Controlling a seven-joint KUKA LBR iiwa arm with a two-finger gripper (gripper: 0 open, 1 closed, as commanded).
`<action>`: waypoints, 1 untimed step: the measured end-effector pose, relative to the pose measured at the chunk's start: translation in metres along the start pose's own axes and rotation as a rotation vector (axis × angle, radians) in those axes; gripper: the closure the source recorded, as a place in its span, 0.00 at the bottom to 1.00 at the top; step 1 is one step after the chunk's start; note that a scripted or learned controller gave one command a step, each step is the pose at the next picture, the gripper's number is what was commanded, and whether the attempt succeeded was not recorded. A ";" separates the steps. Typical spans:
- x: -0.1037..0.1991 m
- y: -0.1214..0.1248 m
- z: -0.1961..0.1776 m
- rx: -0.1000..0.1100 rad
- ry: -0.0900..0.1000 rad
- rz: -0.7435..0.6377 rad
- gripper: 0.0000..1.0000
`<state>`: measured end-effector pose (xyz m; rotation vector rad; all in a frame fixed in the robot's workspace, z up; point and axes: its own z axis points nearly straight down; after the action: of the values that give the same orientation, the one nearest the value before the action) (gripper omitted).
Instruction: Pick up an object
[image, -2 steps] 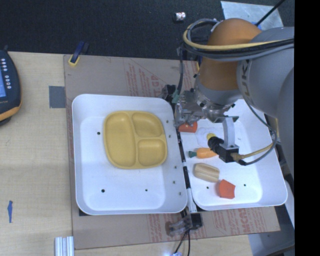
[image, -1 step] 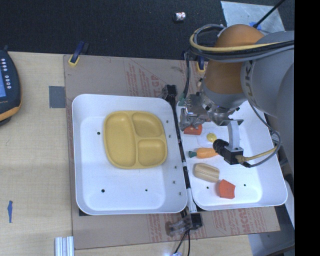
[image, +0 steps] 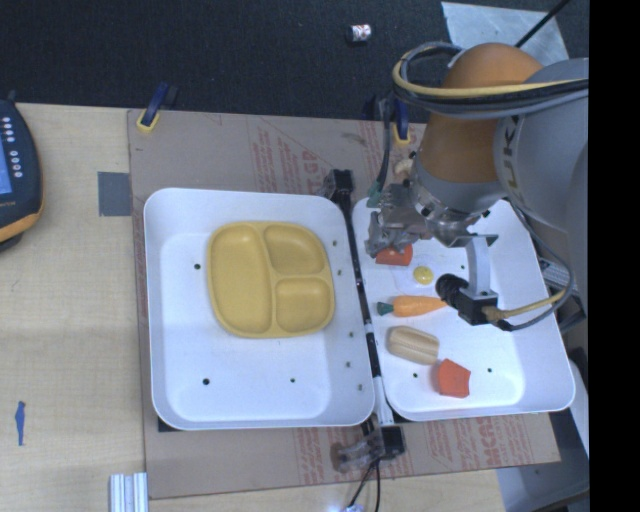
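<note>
The arm reaches in from the right over the right bin (image: 545, 385). Its gripper (image: 392, 240) hangs low at the bin's far left part, right over a small red piece (image: 396, 256) that peeks out beneath it. A small yellow round piece (image: 424, 273) lies just beside that. Nearer the front lie an orange carrot (image: 420, 306), a tan bread-like roll (image: 413, 344) and a red-orange chunk (image: 452, 378). The wrist hides how the gripper stands around the red piece.
The left bin (image: 180, 390) holds a yellow divided plate (image: 270, 278). A black divider strip (image: 361, 300) runs between the bins. A handheld pendant (image: 15, 170) rests at the bench's left edge. A black cable fitting (image: 470, 300) hangs by the carrot.
</note>
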<state>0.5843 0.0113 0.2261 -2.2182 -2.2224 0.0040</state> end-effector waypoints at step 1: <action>0.026 -0.036 0.035 0.007 0.000 -0.005 1.00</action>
<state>0.5478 0.0369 0.1916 -2.2095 -2.2245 0.0117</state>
